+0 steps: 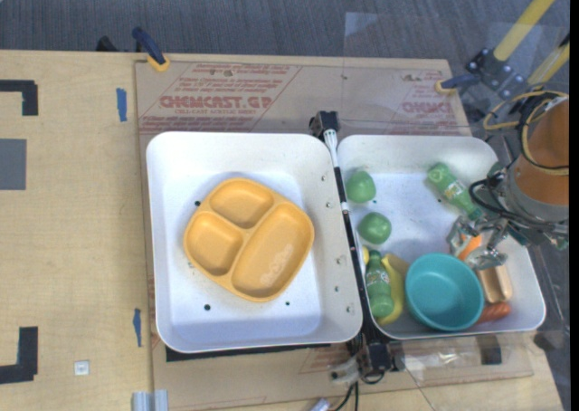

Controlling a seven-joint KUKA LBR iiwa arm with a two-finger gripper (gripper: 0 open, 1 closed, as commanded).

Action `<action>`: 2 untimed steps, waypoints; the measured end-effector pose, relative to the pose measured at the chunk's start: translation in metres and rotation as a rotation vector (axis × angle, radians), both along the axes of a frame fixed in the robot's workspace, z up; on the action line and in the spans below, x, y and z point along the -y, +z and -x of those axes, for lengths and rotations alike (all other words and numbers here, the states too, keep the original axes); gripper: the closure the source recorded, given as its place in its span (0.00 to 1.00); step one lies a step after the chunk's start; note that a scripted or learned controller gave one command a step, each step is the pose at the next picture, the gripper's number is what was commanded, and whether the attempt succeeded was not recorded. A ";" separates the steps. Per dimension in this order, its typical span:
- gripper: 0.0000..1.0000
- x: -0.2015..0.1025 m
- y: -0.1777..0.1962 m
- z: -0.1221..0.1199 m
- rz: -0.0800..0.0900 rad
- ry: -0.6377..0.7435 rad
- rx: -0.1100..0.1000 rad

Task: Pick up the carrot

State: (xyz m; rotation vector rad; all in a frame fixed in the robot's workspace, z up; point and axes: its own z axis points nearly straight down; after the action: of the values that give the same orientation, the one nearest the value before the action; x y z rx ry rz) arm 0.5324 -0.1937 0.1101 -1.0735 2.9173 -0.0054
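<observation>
A small orange piece, probably the carrot, lies in the right bin just above the teal bowl. My gripper is down in the bin right over it and hides most of it. The arm's grey wrist with its orange band stands above the bin's right wall. Whether the orange piece is touched or held cannot be made out.
The right bin also holds two green round fruits, a green bottle, a yellow-green item, a tan block and a red-orange bit. A yellow divided plate sits in the left bin.
</observation>
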 end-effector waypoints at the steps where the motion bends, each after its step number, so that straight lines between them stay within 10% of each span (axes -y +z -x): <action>1: 0.00 0.000 0.000 0.000 -0.001 0.000 -0.001; 2: 1.00 -0.002 0.010 -0.003 -0.002 -0.002 0.007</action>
State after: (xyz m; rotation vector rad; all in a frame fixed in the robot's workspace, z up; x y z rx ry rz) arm 0.5351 -0.1919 0.1198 -1.0682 2.9117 -0.0055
